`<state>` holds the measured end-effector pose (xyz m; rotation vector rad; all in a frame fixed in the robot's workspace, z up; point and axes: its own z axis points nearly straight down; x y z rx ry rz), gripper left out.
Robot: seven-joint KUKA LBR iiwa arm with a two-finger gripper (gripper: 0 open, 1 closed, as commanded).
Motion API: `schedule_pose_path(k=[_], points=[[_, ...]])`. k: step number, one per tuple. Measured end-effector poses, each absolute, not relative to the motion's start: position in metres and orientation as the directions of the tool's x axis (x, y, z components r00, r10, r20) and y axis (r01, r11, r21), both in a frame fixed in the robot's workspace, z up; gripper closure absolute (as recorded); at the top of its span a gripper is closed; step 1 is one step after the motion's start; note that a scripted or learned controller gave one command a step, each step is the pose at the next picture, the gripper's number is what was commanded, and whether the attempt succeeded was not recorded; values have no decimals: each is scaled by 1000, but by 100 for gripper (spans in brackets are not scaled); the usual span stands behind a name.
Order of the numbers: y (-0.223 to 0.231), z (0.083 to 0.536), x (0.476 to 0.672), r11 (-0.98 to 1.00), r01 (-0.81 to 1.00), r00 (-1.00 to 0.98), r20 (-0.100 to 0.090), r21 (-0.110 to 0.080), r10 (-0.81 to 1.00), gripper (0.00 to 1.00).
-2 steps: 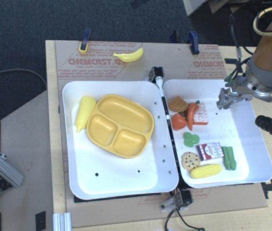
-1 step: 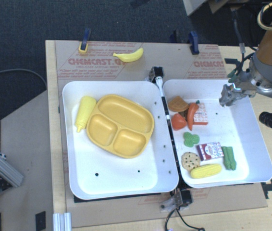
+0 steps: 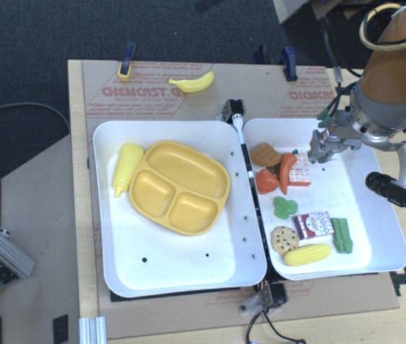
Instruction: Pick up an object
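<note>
The gripper [image 3: 318, 151] is hovering over the right bin [image 3: 375, 213], near its back edge; whether it is open, closed or gripping cannot be told from this slant. Just left of it, a carrot [image 3: 287, 172] is lying beside a white carton [image 3: 300, 175], with a red piece [image 3: 267, 183] and a brown piece [image 3: 265, 154] further left. Toward the front, a green piece [image 3: 285, 208], a cookie [image 3: 284, 239], a box [image 3: 313, 225], a corn cob [image 3: 308, 254] and a green pod [image 3: 342, 235] are resting. In the left bin [image 3: 160, 271], a yellow tray [image 3: 179, 186] is sitting beside a yellow bottle [image 3: 125, 168]. A banana [image 3: 192, 83] is lying on the board [image 3: 81, 156] behind.
</note>
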<state>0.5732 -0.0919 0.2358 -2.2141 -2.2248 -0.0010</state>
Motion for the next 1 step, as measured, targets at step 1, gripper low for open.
schedule_pose_path(k=[1], points=[[-46,224,544,4,1000,-4,3,-5,1000,100]])
